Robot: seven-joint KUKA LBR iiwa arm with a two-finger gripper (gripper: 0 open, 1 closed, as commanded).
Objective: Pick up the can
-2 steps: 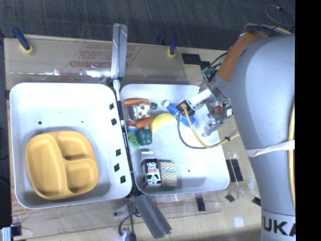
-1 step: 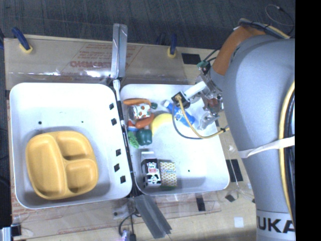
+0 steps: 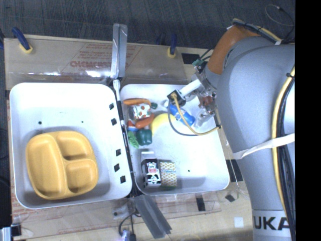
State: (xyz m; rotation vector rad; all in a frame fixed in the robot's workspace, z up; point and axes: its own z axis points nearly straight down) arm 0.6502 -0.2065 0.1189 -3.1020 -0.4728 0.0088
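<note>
The can is small and silvery with a coloured label. It lies at the back left of the right bin, wedged between an orange carrot and a second orange piece. My gripper hangs over the back right part of the same bin, well to the right of the can and apart from it. Nothing shows between the gripper and the can except a yellow fruit.
A green vegetable lies in front of the can. A cow-print carton and a patterned box sit at the right bin's front. The left bin holds a yellow divided tray. My grey arm covers the right side.
</note>
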